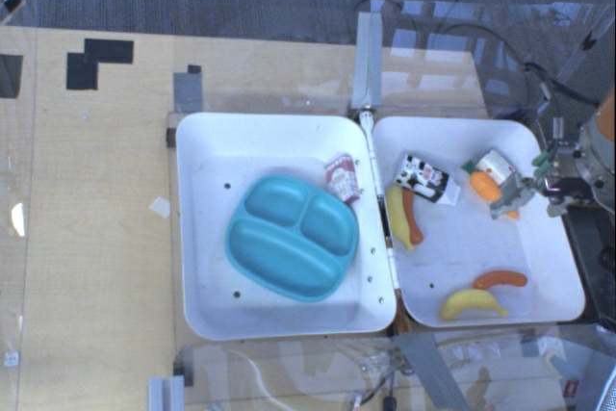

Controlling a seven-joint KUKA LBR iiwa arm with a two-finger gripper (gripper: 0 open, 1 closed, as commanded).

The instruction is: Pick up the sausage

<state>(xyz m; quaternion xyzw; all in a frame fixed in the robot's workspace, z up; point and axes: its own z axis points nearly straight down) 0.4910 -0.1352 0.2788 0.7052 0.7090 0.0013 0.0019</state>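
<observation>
1. Two white bins sit side by side on the wooden bench: left bin (202,207), right bin (549,294).
2. Left bin holds a blue divided plate (292,236) and a small reddish packet (343,178) by the plate's upper right edge, near the bin's right wall.
3. Right bin has two sausages. One sausage (412,218) lies along the left wall, touching a yellow banana (398,219) on its left side.
4. Second sausage (500,279) lies near the front of the right bin, just above another banana (472,304).
5. A black and white box (423,178) sits in the upper left part of the right bin, just above the first sausage.
6. An orange and white item (489,176) lies in the upper right part of the right bin.
7. Gripper (512,196) reaches in from the right, over the right bin's right side, just beside the orange item. Cannot tell how far open it is; no sausage in it, both are well apart from it.
</observation>
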